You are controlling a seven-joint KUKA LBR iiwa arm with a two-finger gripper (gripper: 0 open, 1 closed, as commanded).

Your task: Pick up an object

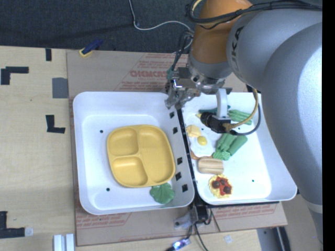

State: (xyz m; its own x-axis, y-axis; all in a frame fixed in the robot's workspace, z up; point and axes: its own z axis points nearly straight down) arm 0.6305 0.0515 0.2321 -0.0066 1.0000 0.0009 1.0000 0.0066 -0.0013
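**Arm over the bin divider, toy food below**

The grey arm [282, 61] fills the right side of the camera view, and its orange band sits above the wrist. The wooden bench [31, 150] carries two white bins side by side. The left bin [86, 101] holds a yellow divided plate [140, 156] lying flat near its middle. The right bin [261, 161] holds most of the small items.

The end effector [177, 95] hangs over the far end of the wall where the two bins meet. I cannot tell whether it is spread or pressed together, and nothing can be seen gripped in it.

In the right bin, a green bundle [230, 144] lies near the middle, and a second green piece [239, 115] lies beyond it. A tan bread roll [210, 165] rests just beside the divider. A green lettuce leaf [163, 193] sits in the left bin's near corner, touching the plate's edge. A yellow and red piece [221, 186] lies nearer than the roll, and a fried egg [201, 139] lies beyond the roll.
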